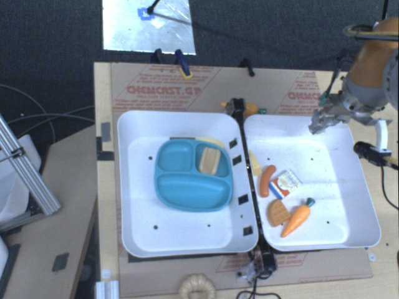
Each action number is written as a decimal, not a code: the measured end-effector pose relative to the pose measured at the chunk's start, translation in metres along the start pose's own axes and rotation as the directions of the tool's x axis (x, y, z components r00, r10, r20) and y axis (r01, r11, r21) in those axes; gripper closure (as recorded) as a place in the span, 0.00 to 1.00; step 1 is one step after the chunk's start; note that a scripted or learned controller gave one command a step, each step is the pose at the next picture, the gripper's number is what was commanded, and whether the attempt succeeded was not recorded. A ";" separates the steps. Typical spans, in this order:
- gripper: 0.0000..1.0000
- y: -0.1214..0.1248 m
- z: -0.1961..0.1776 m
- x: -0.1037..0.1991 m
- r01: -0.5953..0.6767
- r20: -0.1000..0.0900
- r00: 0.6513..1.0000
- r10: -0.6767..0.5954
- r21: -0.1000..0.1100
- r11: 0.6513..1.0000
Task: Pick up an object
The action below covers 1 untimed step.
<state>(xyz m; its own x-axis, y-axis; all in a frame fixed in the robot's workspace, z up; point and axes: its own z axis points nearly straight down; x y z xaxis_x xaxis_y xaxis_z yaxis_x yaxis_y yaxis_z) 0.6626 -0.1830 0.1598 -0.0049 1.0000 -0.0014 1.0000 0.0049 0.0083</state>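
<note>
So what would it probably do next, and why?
Probably swing left and down toward the carrot and its neighbours. The gripper hovers over the right bin's far edge holding nothing, while the sausage and small packet lie nearer the front.

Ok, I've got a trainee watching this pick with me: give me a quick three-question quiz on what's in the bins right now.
1. True or false: the blue divided plate sits in the right bin.
2. Which lies nearest the carrot? A. hot dog B. cookie C. bread slice
3. Fill in: the gripper is above the right bin's ___ edge, near or far.

Key
1. False; it sits in the left bin.
2. B.
3. Far.
</note>
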 end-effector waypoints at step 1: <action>1.00 0.007 -0.063 0.004 0.001 0.000 1.000 -0.001 0.000 1.000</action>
<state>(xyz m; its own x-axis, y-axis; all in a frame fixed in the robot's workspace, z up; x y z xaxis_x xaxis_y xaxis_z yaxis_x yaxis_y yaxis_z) 0.6694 -0.1790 0.2232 -0.0059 1.0000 -0.0017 0.9999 0.0059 0.0081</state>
